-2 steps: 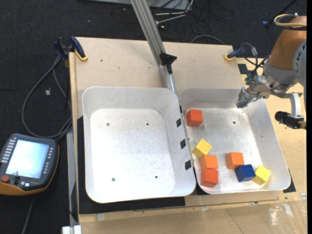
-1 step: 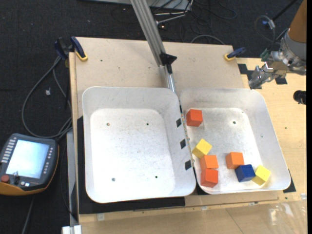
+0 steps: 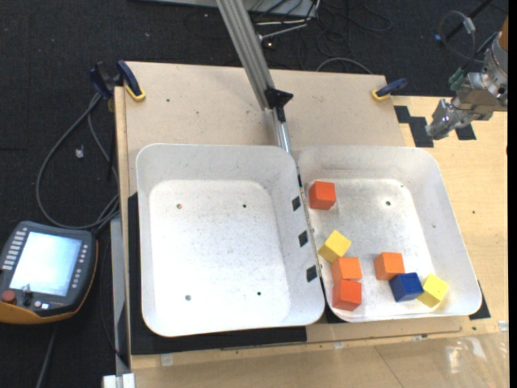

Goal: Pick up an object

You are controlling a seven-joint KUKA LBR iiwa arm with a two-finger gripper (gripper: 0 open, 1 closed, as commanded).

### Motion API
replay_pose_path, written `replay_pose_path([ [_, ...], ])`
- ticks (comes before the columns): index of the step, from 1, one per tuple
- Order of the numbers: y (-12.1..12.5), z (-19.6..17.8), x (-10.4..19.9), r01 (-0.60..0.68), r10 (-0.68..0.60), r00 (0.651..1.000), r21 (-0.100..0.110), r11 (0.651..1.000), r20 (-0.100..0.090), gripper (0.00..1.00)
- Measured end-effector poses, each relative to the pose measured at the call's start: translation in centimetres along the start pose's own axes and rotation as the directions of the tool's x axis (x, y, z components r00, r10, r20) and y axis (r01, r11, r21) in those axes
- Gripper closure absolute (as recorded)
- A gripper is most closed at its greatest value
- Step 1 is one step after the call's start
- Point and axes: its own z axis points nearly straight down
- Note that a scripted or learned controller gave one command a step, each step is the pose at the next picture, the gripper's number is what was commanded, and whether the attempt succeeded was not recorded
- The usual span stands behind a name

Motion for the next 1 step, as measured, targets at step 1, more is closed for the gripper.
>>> replay_pose_path([
  [1,2.79,10.52,0.12,0.004,-0.004,1.0,0.014,1.0,-0.004,1.0],
])
